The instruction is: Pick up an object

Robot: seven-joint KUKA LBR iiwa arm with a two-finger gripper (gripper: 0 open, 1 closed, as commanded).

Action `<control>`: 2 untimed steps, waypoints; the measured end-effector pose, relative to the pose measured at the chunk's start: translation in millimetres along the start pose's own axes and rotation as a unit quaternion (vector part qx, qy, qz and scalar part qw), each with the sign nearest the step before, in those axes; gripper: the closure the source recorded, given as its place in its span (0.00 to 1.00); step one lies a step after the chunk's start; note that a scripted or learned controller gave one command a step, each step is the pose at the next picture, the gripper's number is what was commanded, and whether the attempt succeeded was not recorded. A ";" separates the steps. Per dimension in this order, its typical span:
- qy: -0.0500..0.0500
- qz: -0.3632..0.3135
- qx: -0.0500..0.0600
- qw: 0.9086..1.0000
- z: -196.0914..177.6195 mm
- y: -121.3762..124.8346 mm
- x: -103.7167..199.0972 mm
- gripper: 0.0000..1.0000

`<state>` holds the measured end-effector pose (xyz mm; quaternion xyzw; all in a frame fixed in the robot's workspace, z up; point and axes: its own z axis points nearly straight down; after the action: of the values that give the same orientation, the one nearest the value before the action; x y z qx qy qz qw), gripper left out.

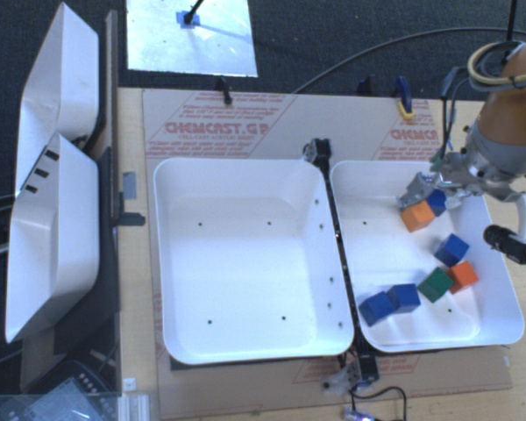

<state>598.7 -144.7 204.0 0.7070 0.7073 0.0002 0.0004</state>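
- Orange cube (pixel 416 217) and small blue cube (pixel 436 203) sit at my gripper (pixel 427 191), upper part of right white bin (pixel 500 323).
- Can't tell the claw's state or whether it grips either.
- Other cubes near bin's front: blue (pixel 452 249), orange (pixel 464 275), green (pixel 435 284), two blue (pixel 390 303).

We take this for a robotics lab. A bench (pixel 272 125) of protective-film board sits on dark carpet (pixel 351 16), bearing two white bins (pixel 245 178), with spare bins (pixel 57 191) stacked at its left. Cables (pixel 368 55) trail across the floor, clamps (pixel 405 103) grip the bench edge, and a metal plate (pixel 188 24), perhaps a calibration target, lies beyond.
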 end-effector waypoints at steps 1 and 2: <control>0.001 0.001 0.004 1.000 122.8 16.1 -43.3 0.00; 0.000 0.000 -0.001 1.000 106.2 19.3 -42.3 1.00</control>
<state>618.1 -187.0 97.8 0.7071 0.7071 0.0006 0.0013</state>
